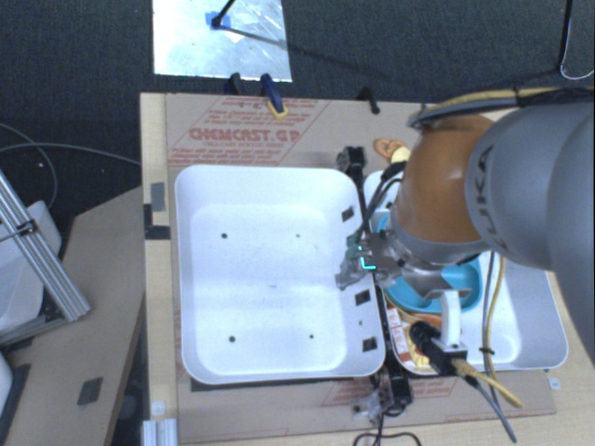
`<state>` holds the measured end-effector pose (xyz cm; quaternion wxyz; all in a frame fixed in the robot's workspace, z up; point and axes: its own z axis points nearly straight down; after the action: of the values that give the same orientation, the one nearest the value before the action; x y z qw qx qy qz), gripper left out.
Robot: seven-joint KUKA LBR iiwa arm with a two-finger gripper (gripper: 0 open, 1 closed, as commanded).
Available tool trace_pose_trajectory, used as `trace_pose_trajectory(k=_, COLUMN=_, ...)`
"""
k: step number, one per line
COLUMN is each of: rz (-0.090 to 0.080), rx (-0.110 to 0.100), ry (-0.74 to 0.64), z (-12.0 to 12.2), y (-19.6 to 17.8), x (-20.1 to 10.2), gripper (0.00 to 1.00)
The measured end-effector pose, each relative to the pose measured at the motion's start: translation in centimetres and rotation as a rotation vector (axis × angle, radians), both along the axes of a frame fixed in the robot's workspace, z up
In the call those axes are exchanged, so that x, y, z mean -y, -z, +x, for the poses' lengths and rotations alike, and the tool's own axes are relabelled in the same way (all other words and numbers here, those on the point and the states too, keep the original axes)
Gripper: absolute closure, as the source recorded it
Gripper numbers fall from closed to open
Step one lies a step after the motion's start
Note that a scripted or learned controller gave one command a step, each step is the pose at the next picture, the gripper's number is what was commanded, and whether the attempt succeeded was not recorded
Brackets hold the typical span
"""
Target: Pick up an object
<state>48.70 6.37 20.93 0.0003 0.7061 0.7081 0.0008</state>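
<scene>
**My arm over the right bin, claw covered**

My arm [525,179] reaches in from the right and stands above the right bin [544,342]. The wide part with the orange band [444,189] covers most of this bin. My wrist [409,254] is over the bin's left half, close to the wall it shares with the left bin [270,189]. My claw is below the wrist and the arm hides it, so I cannot tell if it is released or clenched, or if it is grasping something.

A blue object [463,286] lies in the right bin, just under the wrist, and only a part of its rim is visible. A flat item with red and orange print [402,342] lies near the bin's front left corner. Both bins sit on a brown cardboard sheet [242,128].
</scene>
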Motion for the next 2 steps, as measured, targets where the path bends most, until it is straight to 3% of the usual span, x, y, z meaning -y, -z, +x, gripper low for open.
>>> trace_pose_trajectory(k=1, rz=0.0, rx=-0.013, ry=-0.004, z=-0.4, y=11.9, x=-4.9, gripper=0.0)
trace_pose_trajectory(k=2, rz=-0.003, rx=0.017, ry=0.001, z=10.3, y=1.9, x=-0.1, gripper=0.0)
